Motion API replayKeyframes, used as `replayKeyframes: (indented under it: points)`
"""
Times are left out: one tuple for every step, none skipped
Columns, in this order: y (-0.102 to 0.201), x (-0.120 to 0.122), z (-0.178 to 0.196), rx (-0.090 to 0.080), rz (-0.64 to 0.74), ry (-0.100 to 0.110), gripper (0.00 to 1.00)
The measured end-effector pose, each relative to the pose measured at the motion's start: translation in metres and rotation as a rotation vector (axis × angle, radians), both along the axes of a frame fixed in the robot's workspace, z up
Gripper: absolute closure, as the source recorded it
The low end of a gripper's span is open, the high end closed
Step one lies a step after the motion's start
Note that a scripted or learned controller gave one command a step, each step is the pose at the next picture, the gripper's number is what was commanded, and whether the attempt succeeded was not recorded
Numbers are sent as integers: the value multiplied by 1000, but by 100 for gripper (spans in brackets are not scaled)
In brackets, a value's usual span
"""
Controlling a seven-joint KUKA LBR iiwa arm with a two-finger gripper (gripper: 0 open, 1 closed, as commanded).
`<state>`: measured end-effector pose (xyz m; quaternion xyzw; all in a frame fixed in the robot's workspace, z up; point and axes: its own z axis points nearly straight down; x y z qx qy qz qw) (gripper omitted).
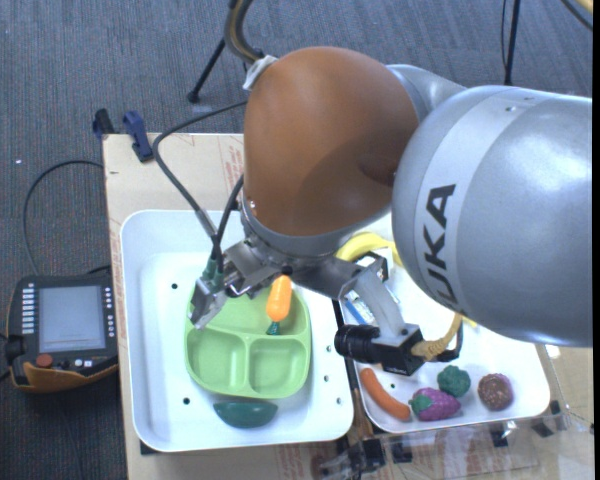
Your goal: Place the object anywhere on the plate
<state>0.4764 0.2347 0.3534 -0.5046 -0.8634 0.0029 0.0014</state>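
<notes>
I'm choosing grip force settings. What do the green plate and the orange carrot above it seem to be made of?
The green plate looks like moulded plastic: one even colour, soft sheen, rounded compartment walls. The orange carrot looks like toy food, probably plastic or rubber, smooth and evenly coloured; the view leaves that open. The white bin under the plate also looks like smooth plastic.

Right bin [540,408]: orange sausage-shaped toy [383,395], purple grape bunch [433,404], green broccoli [454,379], brown ball [496,390]. Left bin [150,368]: dark green rounded piece [246,413]. Tablet pendant [65,328] on carpet, left.
</notes>
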Motion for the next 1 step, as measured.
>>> replayKeyframes:
  points:
    - [-11,-1,73,2,239,-1,0]
